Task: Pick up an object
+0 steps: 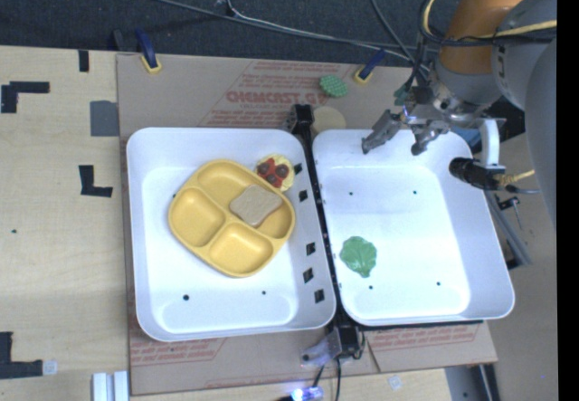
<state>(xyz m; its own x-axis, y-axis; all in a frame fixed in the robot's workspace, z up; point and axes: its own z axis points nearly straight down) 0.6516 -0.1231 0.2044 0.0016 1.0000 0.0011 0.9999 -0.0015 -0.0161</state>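
A green leafy piece [358, 255] lies near the front left of the right bin [452, 209]. In the left bin [154, 281] sits a yellow divided plate [204, 214] with a tan slice of bread [254, 204] on it. A small red and yellow item [275, 170] rests at the plate's far right edge. My gripper [397, 142] hangs over the far edge of the right bin, open, with nothing between its fingers. It stands well behind and to the right of the green piece.
A small green round thing [333, 86] lies on the cardboard behind the bins. Blue clamps [147, 52] hold the cardboard at the back. The bins' shared wall [312, 209] runs between plate and green piece.
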